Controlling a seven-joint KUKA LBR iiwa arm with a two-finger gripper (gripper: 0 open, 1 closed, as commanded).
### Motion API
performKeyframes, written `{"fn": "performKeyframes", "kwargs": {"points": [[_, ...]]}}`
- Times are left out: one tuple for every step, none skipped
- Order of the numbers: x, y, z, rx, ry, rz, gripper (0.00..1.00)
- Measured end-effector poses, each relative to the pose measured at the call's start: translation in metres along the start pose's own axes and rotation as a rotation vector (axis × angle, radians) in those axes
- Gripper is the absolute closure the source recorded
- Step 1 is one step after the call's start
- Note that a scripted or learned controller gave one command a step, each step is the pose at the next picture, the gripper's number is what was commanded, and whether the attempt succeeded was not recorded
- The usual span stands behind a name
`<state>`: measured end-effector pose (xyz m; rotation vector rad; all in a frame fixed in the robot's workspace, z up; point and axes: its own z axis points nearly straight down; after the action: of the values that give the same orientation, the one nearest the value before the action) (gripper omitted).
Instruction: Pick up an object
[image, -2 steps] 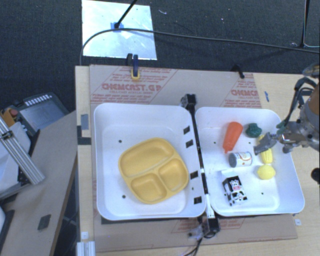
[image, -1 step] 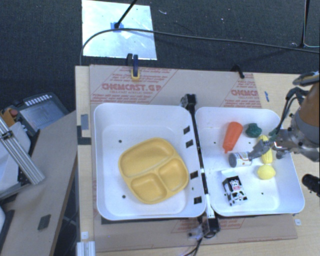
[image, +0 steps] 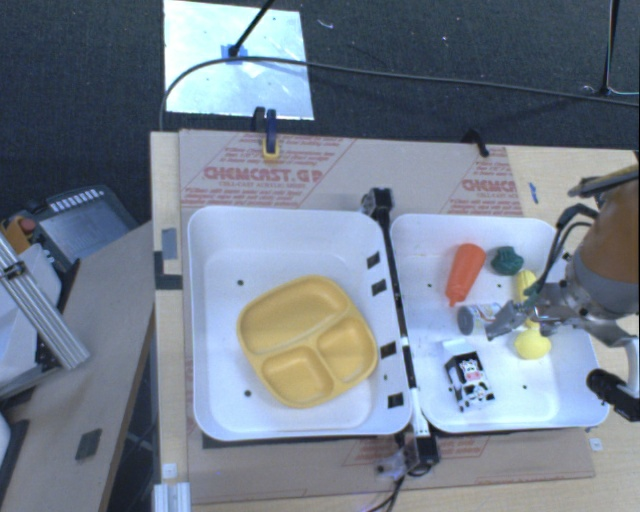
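While I watch from the overhead cam, the arm (image: 610, 250) reaches in from the right edge over the right bin (image: 430, 400). Its gripper (image: 512, 320) sits low near the bin's centre, w/ a small grey cylinder (image: 466, 320) just beside its tip on the left. I cannot tell whether the tool is released or clenched; nothing is visibly held.

Right bin contents:
- orange carrot (image: 464, 271), tilted, toward the far edge, approx. mid-width.
- dark green object (image: 507, 261), just right of the carrot near the far edge.
- yellow toy (image: 531, 343), right of the gripper, partly covered by the wrist; looks like a duck, but I'm not sure.
- black-and-white cow figure (image: 468, 380), toward the near edge, left of centre, apart from the other items.

Left bin (image: 215, 240): a yellow compartment tray (image: 306, 338) w/ three sections lies tilted across the centre, closer to the near edge.

Both bins rest on a cardboard sheet (image: 330, 170) w/ red print, which covers the bench top; a yellow clamp (image: 270, 140) grips its far edge.
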<state>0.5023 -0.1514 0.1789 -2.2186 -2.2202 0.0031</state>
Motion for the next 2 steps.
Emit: {"fn": "performKeyframes", "kwargs": {"points": [[-0.009,0.005,0.054,0.0,0.0,0.0,0.0],[-0.009,0.006,0.041,-0.007,-0.002,-0.001,1.0]]}}
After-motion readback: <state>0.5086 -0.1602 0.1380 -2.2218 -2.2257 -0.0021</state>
